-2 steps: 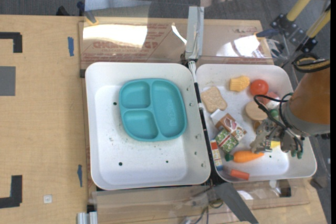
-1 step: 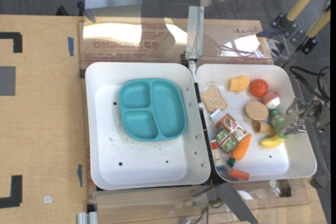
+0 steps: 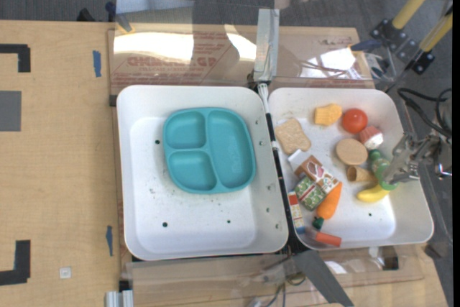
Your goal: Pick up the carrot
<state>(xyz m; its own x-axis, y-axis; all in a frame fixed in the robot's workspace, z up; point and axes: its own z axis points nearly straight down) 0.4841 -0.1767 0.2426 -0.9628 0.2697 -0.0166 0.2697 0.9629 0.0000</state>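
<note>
Since the carrot (image 3: 329, 203) lies loose in the right bin (image 3: 413, 223), low in its left half, I judge the pick is not yet made and we are at the approach; the carrot rests tilted, its thick orange end toward the bin's near wall, its upper end against a green-and-red packet (image 3: 313, 184); a smaller orange-red piece (image 3: 327, 239) sits just below it by the rim, apart from it.

From my seat I see the gripper (image 3: 402, 162) at the right side of that same bin, metal parts low over the toys, near a green piece (image 3: 380, 166) and a yellow banana (image 3: 371, 193); it stands well apart from the carrot, with a round tan disc (image 3: 351, 152) between the two.

As for the fingers, the metalwork there is a tangle at this slant; I cannot tell whether they stand apart or together, nor whether they touch the green piece or merely hang over it; nothing shows plainly between them, so I claim no hold.

The next move, as I judge it, calls for a shift leftward and toward the near wall, over the banana, then lining the fingers across the carrot's narrow width; the packet pressed against it leaves little room on that side, so a grasp nearer the free lower end looks safer; the teal plate (image 3: 209, 149) in the left bin (image 3: 136, 176) plays no part.
</note>
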